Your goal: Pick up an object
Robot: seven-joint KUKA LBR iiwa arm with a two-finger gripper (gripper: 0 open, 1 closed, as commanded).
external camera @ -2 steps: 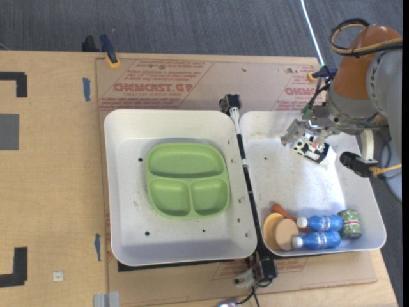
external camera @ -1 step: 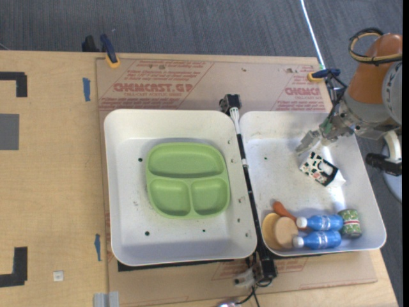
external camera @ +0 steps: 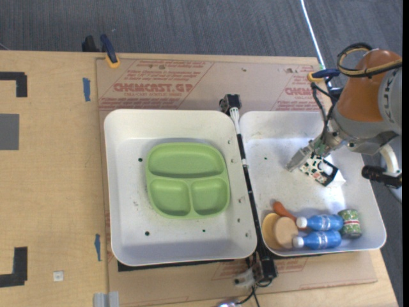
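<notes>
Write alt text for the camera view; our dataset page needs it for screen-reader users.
A grey and orange robot arm lowers its gripper over a small patterned card in the right white bin, which also holds two blue bottles and a wooden spoon. The left white bin holds a green divided plate.

the arm is grey, with smooth rounded casings. above the wrist sits a broad orange band, domed and glossy. thin black cables loop over the top of the band, and a small blue and yellow piece juts from its left side. a white rounded part with a black stub sticks out lower down. the claw is slim, metallic grey.
</notes>
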